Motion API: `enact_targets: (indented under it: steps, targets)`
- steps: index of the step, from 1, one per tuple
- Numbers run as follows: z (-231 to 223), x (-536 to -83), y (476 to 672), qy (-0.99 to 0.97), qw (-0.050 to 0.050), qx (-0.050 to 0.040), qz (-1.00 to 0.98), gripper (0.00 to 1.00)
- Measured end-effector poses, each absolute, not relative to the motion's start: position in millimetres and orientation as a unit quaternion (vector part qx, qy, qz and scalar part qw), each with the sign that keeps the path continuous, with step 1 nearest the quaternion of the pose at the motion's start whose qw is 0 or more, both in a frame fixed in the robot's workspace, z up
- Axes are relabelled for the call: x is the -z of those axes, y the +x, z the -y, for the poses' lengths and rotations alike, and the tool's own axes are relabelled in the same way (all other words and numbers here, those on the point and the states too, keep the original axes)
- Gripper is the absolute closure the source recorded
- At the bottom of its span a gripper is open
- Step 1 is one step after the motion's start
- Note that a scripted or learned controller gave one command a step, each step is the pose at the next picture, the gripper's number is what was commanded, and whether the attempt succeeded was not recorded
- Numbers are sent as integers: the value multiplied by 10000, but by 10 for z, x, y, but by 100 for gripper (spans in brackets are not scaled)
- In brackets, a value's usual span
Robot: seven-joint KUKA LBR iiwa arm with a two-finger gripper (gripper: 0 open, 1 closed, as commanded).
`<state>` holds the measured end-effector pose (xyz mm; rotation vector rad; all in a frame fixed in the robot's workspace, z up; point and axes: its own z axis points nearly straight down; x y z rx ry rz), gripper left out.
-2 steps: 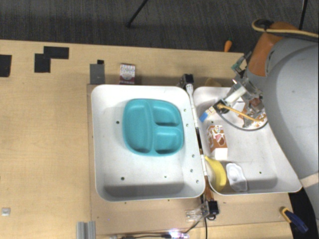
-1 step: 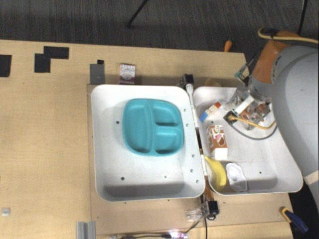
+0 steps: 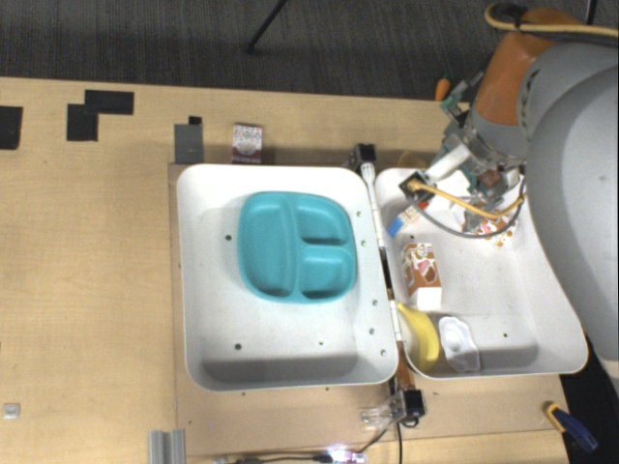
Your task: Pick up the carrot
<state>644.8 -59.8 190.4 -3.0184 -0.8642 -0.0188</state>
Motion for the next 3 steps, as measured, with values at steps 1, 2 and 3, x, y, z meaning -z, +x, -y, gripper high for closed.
enact_targets:
  steps: [1, 2, 3]
  targets:
    - [1235, -1621, 6619, -9803, 0, 0, 1976, 0]
    - [2042, -1338, 6530, -9826, -8, -14, 1858, 0]
    - [1978, -1481, 6576, -9810, -1, 23, 1939, 100]
